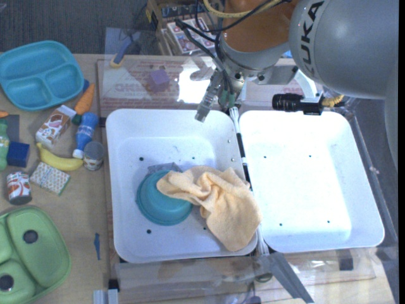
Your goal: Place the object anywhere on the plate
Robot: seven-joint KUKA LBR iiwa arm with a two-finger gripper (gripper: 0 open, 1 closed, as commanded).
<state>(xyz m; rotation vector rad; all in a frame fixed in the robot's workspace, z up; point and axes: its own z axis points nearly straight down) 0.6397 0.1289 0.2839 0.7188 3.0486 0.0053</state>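
- Yellow cloth point(218, 204) lies crumpled in the left bin point(126, 170), at the lower right of that bin, nearest the camera.
- Cloth overlaps the right edge of the teal plate point(161, 201); the plate sits at 9 o'clock from the cloth.
- Claw point(212, 103) hangs above the bin's far rim, at 12 o'clock from the cloth, well apart.
- Claw holds nothing; whether it is released or clenched cannot be told.
- Cloth's long axis runs roughly 10 to 4 o'clock.

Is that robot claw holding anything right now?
No. The gripper hangs above the left bin's back rim with nothing between its fingers.
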